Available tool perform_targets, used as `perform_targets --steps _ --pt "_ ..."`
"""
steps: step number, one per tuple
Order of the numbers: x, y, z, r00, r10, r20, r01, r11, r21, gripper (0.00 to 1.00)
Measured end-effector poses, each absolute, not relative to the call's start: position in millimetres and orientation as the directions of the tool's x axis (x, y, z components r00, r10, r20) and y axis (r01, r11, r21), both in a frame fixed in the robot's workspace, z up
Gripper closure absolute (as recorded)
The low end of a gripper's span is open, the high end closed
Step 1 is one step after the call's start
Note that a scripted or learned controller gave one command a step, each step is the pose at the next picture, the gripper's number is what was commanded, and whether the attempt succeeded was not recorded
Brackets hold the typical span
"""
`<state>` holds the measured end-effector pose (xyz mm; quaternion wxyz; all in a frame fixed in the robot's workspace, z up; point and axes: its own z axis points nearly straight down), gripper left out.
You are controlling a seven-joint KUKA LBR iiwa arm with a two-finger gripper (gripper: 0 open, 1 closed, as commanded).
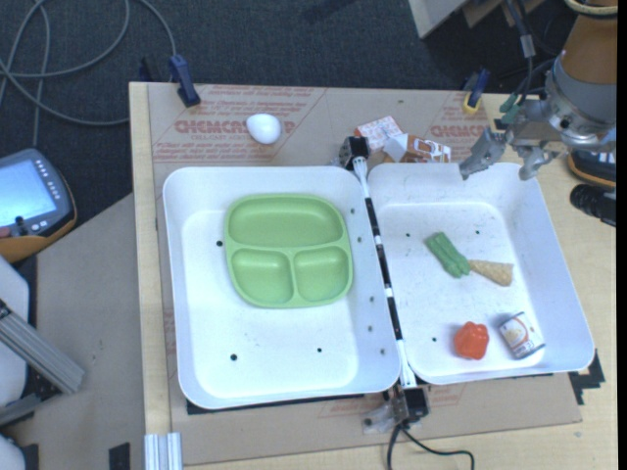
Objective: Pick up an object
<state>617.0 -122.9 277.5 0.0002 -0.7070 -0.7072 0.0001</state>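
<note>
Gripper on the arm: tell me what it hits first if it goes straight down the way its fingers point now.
The gripper is open over the far rim of the right bin. Straight down, it likely meets that rim or bare floor just inside, though depth is unclear. The green piece lies nearer the middle.

The arm (pixel 591 37) is capped by a broad orange band that narrows into a grey, rounded wrist section with a lighter metallic ring beneath it. A black cable runs down beside it. The hand (pixel 507 155) is grey metal, with two slim, angular fingers (pixel 479 157) below a boxy body; a small green spot, perhaps a connector or light, sits on that body.
</note>
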Motion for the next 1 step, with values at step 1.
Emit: perform_targets --steps 1 --pt "591.3 -148.5 172.8 0.001 1.0 0.0 1.0 -0.001 -0.003 0.0"
